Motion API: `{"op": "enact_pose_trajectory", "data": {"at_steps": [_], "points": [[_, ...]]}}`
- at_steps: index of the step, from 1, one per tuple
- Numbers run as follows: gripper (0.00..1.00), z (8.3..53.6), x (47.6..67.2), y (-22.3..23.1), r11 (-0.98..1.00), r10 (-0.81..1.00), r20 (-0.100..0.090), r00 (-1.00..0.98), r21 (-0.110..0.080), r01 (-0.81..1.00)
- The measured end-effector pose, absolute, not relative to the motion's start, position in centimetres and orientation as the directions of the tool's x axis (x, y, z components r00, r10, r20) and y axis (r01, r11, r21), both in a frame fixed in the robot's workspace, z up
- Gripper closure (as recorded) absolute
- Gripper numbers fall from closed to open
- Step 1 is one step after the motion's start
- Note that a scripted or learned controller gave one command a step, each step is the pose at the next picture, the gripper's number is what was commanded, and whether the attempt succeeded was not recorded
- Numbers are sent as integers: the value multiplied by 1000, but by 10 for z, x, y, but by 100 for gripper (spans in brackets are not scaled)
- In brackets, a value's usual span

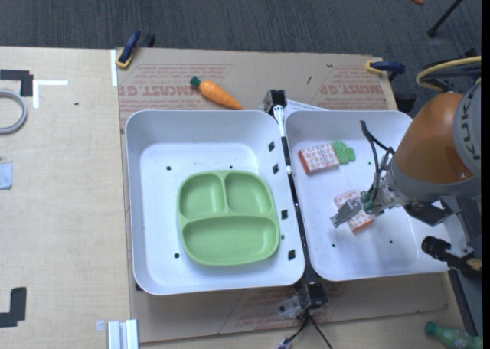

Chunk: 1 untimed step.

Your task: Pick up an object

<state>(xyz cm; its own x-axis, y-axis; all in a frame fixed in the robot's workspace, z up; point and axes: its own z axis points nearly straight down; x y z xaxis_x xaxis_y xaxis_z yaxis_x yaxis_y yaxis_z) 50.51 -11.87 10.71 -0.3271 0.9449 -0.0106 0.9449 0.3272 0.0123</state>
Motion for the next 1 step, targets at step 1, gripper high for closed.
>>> {"op": "enact_pose_trajectory", "data": {"at_steps": [1], "points": [[100,117,506,-119,327,945,-12,-327,14,945]]}}
